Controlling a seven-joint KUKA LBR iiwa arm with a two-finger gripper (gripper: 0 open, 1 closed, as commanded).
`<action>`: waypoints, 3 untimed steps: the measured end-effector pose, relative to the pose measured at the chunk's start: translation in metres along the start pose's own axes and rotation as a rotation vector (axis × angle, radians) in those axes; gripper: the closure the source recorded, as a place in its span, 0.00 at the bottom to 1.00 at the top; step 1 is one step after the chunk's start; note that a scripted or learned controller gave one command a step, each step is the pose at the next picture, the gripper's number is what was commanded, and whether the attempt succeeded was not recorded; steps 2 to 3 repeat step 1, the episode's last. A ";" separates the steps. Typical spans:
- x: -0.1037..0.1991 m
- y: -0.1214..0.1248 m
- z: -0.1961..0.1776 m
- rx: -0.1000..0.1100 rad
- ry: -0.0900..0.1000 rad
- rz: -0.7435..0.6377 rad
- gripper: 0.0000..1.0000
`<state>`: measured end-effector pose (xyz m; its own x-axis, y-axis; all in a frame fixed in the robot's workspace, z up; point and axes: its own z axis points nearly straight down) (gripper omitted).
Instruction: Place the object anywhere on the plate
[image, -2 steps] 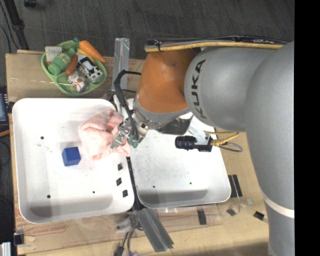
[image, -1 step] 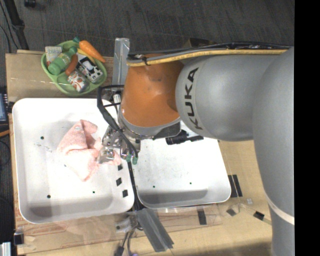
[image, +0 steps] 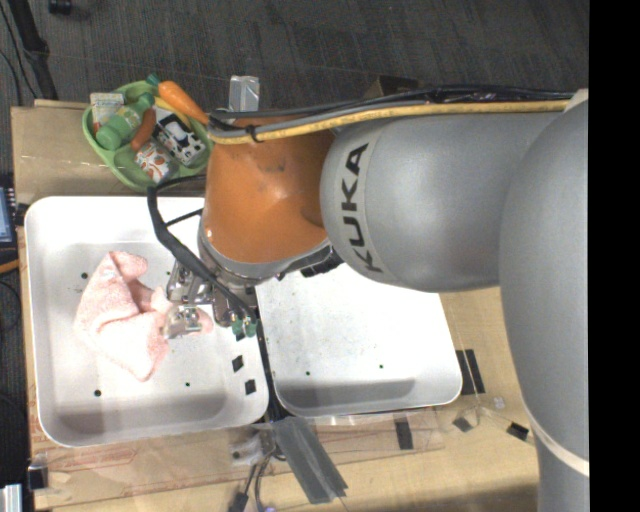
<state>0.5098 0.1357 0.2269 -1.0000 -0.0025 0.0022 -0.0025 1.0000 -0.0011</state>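
Grey arm (image: 450, 170) fills the right, its orange band (image: 262, 200) above the left bin (image: 60, 420). Below the band the gripper (image: 185, 318) sits at the right edge of a pink cloth (image: 118, 310), touching its rim. Whether it is spread or pinching the cloth, I cannot tell. That cloth lies crumpled in the left bin, left of the gripper. At the bench's far corner stands a green bowl (image: 112, 160) of toy food.
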 end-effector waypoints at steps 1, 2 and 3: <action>0.000 0.000 0.000 0.000 0.000 0.001 0.00; 0.000 0.000 0.000 0.000 0.000 0.001 0.00; 0.000 0.000 0.000 0.000 0.000 0.001 0.00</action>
